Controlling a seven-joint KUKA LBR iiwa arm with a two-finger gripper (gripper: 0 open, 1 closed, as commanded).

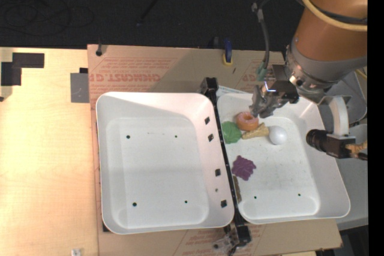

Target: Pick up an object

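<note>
Orange ring lies near the right bin's far-left corner, beneath the gripper; jaw state indiscernible.

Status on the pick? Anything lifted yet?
Done: the end effector has reached the right bin, low over the orange ring. In hand: nothing visibly held; the grip state is unclear. Left: grasp and lift. The green piece, white ball and purple piece all lie in the bin.

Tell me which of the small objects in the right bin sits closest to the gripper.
The orange ring-shaped piece, directly below the gripper. The green piece, white ball and purple piece lie farther off.
</note>
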